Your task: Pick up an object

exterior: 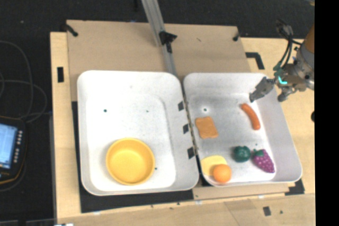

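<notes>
Bench (132, 45), arm (307, 55) cut off rightward

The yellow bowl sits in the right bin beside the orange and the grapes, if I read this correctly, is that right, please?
Not quite: the camera view shows the yellow bowl alone in the left bin. The orange and the grapes lie in the right bin.

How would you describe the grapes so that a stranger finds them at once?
Look in the right bin, at its near right corner. The grapes lie there beside a dark green vegetable. They are the only purple, bumpy cluster.
</notes>
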You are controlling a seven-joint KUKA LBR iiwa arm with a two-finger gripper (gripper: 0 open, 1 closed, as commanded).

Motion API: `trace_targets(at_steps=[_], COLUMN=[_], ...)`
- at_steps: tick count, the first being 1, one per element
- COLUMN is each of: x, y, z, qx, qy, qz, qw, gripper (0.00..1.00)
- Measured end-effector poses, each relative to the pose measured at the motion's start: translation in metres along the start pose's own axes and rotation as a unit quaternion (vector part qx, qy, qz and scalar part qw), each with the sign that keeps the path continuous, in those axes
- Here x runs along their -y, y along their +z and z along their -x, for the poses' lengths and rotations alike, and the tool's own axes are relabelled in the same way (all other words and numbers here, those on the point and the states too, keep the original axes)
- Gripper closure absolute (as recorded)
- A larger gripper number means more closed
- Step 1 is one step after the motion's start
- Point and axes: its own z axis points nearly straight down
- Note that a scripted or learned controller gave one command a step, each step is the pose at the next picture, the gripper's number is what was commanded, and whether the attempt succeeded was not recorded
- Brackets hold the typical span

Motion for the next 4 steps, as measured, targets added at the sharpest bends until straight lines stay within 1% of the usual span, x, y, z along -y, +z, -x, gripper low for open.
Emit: trace_targets(at_steps=[1, 2, 3, 4], x=[0.008, 0.008, 0.008, 0.006], y=[0.048, 0.089, 0.152, 0.137], z=[-0.004, -0.002, -0.005, -0.004], qx=[0.001, 0.000, 0.000, 0.000], qy=[0.002, 0.002, 0.002, 0.005], qz=[-0.002, -0.002, -0.003, 0.001], qw=[1.0000, 1.0000, 1.0000, 1.0000], gripper=[0.00, 0.00, 0.00, 1.00])
